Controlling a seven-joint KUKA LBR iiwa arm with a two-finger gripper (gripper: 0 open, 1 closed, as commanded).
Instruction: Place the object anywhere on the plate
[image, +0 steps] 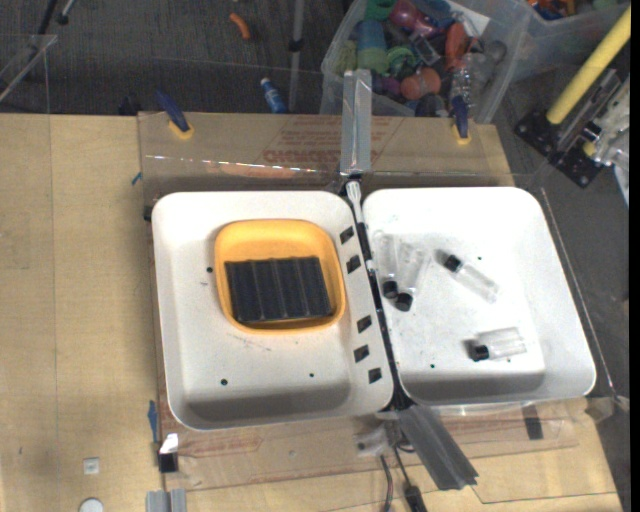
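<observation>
The left bin (185, 380) holds an orange plate (278, 235) toward its far edge, a dark ridged block (277, 288) filling the plate's middle. In the right bin (540, 290), three clear vials lie apart: two (402, 270) (467, 273) near the divider, one (497, 345) by the near edge. The gripper's opening cannot be told.

One fixed overhead camera — slanted down over both white bins (200, 390), whole bench (70, 300).

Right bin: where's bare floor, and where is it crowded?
In the right bin, floor is bare along the far wall and the right wall. It is crowded by the divider, where clear vials bunch; another vial sits near the front.
</observation>
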